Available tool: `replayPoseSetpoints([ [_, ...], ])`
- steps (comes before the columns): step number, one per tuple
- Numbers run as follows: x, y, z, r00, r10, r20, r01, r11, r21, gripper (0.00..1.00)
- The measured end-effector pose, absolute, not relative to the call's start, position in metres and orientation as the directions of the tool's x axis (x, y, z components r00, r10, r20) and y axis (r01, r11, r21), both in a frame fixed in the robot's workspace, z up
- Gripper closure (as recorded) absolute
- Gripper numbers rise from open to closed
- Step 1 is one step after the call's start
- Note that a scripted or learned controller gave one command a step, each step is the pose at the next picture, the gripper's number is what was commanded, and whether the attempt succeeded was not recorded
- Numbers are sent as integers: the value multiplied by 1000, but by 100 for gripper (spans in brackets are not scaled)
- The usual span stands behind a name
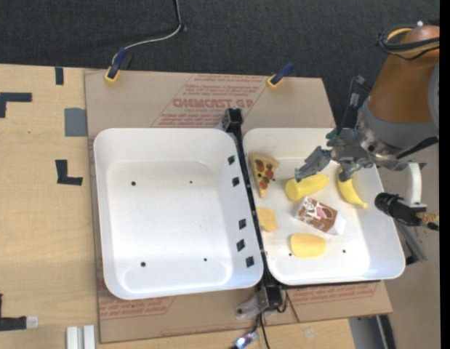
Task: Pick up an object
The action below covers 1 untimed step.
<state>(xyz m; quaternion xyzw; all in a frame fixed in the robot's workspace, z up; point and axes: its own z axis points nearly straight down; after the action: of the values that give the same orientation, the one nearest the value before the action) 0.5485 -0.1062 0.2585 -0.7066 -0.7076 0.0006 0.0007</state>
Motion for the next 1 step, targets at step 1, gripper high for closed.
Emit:
replayPoseSetpoints([
  [1,530,-111,124,0,1000,2,1000,0,-13,0],
])
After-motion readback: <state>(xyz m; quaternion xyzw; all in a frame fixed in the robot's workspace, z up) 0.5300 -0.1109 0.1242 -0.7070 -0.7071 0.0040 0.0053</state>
